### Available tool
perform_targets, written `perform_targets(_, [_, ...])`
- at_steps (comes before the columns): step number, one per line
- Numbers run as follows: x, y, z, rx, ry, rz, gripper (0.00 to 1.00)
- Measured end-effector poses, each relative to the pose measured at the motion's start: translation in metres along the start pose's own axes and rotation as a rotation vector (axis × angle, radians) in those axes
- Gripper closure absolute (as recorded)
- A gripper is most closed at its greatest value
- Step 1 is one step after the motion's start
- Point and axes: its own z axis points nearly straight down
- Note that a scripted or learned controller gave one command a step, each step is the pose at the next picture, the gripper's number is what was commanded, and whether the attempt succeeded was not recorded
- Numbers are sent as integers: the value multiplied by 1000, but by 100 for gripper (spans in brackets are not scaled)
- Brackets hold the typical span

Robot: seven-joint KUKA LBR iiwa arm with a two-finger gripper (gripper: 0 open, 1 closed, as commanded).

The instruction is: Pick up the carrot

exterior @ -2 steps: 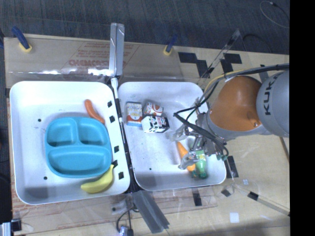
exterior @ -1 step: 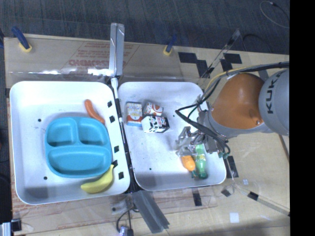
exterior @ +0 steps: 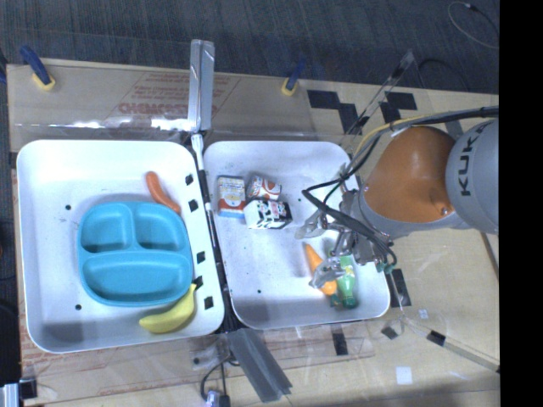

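Banana (exterior: 170, 315) beside blue tray (exterior: 134, 253)

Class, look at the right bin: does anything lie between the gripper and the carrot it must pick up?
Nothing visible does. The gripper hangs right over the carrot near the right bin's right wall. A green bottle lies close beside the carrot's lower end and may crowd the grasp.
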Motion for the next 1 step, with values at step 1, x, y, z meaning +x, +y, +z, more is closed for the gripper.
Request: perform_targets(1, [-30,-11,22,-7,23,-56,0])
